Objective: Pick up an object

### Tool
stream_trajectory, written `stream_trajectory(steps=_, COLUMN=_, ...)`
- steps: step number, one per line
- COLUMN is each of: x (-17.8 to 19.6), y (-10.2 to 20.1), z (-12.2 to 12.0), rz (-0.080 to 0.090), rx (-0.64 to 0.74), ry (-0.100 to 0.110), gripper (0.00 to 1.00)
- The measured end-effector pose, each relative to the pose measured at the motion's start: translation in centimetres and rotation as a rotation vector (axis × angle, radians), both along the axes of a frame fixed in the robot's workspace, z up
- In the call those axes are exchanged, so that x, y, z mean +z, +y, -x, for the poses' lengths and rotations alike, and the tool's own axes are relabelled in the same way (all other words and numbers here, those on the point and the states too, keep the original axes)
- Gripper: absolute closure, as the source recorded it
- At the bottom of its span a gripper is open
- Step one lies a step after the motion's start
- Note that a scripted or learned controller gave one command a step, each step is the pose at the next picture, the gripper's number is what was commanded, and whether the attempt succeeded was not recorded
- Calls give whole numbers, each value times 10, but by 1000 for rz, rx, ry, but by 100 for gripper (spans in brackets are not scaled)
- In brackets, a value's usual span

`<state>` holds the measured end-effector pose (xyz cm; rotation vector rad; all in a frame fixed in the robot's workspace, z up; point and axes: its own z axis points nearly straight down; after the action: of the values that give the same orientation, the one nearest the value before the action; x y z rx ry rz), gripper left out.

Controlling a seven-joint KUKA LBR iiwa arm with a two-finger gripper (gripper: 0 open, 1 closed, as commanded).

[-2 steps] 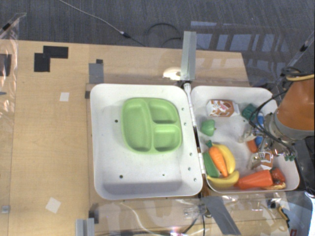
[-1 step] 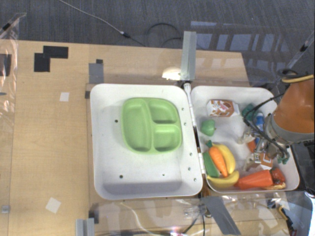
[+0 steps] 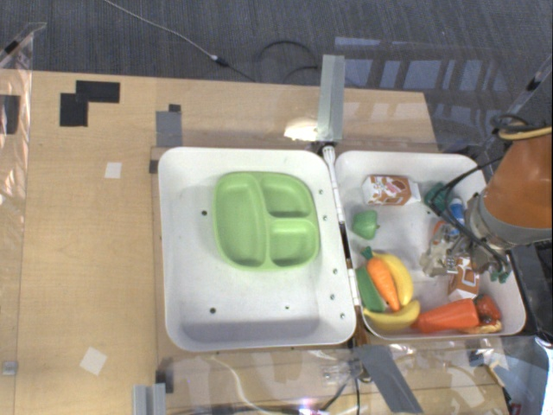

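At the right of the frame the gripper hangs low over the right bin; its state I cannot tell (too cluttered). Lower in that bin lie a carrot, banana and red pepper. The left bin holds a green tray.

Fixed overhead cam, slanted, both bins

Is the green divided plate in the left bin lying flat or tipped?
Flat: the green divided plate lies face up on the left bin floor, all three compartments showing.
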<state>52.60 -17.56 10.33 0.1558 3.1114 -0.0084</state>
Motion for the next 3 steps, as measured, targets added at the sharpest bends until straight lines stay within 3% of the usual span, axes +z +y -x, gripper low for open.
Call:
stream_trajectory(steps=1, x=206, y=-31, z=9, rz=7, rx=404, ry=12, gripper=100)
stream_trajectory(steps=2, x=15, y=-27, z=7, rz=-8, rx=396, ry=31, gripper=100)
stream_trajectory(steps=3, x=20, y=-28, z=5, rz=-2, rx=396, ry=22, gripper=0)
